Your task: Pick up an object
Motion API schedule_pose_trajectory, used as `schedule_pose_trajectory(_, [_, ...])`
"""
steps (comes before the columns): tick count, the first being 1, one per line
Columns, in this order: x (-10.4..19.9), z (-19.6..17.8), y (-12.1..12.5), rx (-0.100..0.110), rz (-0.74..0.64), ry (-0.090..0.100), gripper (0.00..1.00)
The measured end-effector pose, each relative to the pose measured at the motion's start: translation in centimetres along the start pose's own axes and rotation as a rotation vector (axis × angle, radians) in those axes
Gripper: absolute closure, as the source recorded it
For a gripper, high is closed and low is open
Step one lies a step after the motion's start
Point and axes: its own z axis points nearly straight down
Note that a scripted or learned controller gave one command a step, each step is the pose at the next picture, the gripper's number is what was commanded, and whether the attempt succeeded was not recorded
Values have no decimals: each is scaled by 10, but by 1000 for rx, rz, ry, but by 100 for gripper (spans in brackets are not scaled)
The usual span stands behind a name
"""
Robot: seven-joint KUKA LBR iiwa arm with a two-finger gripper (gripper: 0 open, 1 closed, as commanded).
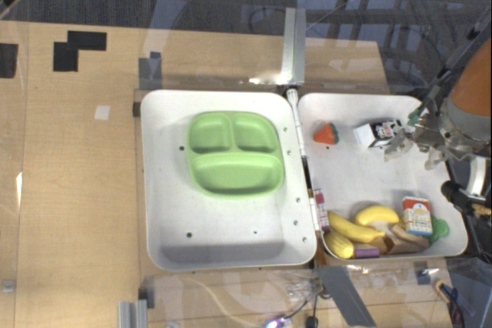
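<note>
The right bin (346, 107) holds several small objects. A red strawberry-like toy (326, 134) lies near its upper left, with a small white and black box (373, 133) to its right. Two yellow bananas (360, 224) lie along the front, beside a red and white carton (416, 215), a green piece (440, 227) and some brown and purple bits (384, 244). My gripper (411, 144) hangs over the bin's right side, just right of the white and black box. I see nothing held in it.
The left bin (165, 188) holds a green divided plate (233, 151). A metal divider (301, 157) separates the bins. The grey and orange arm (469, 107) comes in over the right bin's right edge. Wooden bench surface lies to the left.
</note>
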Motion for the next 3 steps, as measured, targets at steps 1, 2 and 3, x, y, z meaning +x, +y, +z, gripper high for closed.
schedule_pose_trajectory(1, [38, 33, 76, -1, 128, 1, 0])
schedule_pose_trajectory(2, [31, 62, 101, -6, -43, -1, 0])
schedule_pose_trajectory(3, [11, 64, 70, -2, -115, 0, 0])
